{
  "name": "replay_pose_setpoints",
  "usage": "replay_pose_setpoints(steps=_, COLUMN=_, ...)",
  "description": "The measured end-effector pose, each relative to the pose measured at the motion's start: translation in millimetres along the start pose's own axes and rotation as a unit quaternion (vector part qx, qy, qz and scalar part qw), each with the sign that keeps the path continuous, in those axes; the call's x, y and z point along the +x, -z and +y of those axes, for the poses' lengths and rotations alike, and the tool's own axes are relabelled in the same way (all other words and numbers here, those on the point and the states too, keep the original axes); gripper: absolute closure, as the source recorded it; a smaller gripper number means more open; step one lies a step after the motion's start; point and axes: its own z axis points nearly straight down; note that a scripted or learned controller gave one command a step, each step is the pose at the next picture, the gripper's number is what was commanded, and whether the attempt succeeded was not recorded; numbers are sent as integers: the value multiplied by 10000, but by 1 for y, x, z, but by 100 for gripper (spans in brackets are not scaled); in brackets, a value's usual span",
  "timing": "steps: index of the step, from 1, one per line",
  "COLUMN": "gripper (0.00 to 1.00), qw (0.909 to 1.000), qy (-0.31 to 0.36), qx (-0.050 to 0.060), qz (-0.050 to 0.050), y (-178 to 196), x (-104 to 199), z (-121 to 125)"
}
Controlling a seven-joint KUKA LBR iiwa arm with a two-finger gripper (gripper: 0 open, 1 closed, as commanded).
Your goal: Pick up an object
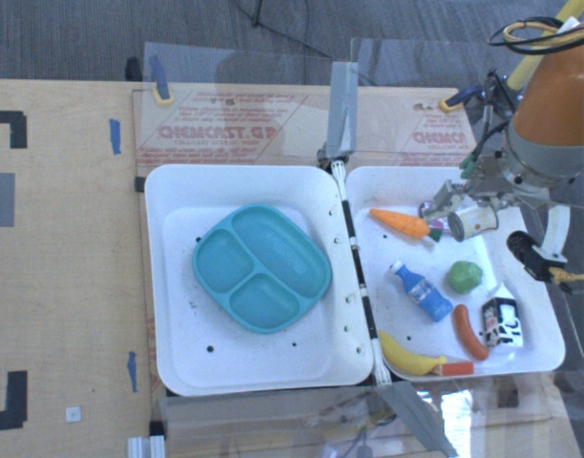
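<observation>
My gripper [443, 219] hangs over the upper part of the right bin [550, 351], just beside the orange end of the carrot [400, 221]. I cannot tell from here how my jaws stand, and I see nothing held between them.

My judgement of the risks: the carrot is slim and tapered, so a closing from the side could push it away or let it roll out. Coming down off-centre, I could strike the bin floor.

From the carrot, the blue bottle [422, 292] lies below, the green ball [465, 276] below and right.
</observation>
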Motion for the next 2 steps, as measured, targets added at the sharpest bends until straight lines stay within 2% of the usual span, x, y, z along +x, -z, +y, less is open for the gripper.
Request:
replay_pose_setpoints(steps=1, gripper=0, qw=10000, qy=-9, qx=-95, qz=-16, y=-109, x=19, z=52)
replay_pose_setpoints(steps=2, gripper=100, qw=9999, qy=-20, qx=-124, qz=-45, y=-96, x=16, z=53)
